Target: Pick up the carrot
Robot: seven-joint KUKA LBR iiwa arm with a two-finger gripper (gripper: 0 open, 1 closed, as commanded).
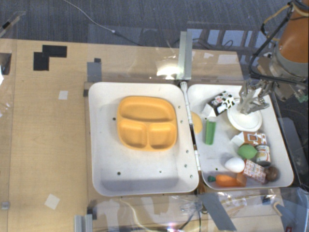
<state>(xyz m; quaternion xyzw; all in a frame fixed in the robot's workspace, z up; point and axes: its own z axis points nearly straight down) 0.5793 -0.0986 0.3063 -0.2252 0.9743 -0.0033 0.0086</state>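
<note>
Fingers point(252, 100) spread apart with nothing between them, pointing down over the white round dish point(245, 121) at the back of the right bin point(285, 151). Well apart from them, at that bin's front edge, the carrot point(226, 180) lying flat, just below a white egg point(235, 165) and near a green ball point(247, 151). In the left bin point(104, 129), a yellow divided tray point(146, 123), both bins resting on the surface point(43, 144).
</note>
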